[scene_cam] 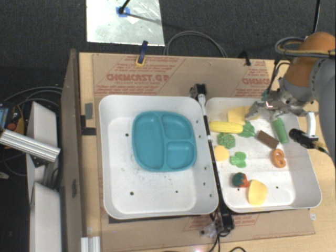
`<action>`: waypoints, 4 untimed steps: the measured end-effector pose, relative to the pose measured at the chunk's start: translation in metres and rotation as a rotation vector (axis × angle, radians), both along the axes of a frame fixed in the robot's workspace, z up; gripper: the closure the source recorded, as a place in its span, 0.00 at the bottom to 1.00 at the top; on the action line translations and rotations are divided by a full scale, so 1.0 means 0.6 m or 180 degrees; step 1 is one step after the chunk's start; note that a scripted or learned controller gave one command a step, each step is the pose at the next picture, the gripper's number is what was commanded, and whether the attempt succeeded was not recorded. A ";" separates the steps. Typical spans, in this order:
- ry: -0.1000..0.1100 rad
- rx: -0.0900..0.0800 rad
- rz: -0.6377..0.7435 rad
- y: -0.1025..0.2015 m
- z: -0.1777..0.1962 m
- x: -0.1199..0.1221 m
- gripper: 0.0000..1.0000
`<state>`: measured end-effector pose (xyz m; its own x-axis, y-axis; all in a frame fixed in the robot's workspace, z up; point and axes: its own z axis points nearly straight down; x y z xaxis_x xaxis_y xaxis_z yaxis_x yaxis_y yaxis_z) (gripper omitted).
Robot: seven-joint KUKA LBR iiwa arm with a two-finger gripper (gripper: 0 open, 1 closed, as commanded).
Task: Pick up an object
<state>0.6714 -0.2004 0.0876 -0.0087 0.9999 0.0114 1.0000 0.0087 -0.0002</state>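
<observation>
One gripper (261, 111) hovered low at the right bin's (307, 190) far edge, beside the corn (226, 126), seemingly seeking a pick; its grip state was unclear.

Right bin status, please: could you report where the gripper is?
Gripper low over right bin's far edge. Nothing seen held. Corn cob, green cylinder close by.

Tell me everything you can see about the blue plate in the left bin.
The blue plate is a rounded-square tray in light blue, apparently plastic with a matte look. Raised ridges divide it into three compartments: one long section on the left and two smaller ones on the right. It lies flat and right side up on the floor of the left bin, roughly in the middle, a little toward the far side. Nothing lies in it, and it touches neither the walls nor any toy.
</observation>
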 end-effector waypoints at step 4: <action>0.0000 -0.0033 -0.0026 0.041 0.085 -0.200 1.00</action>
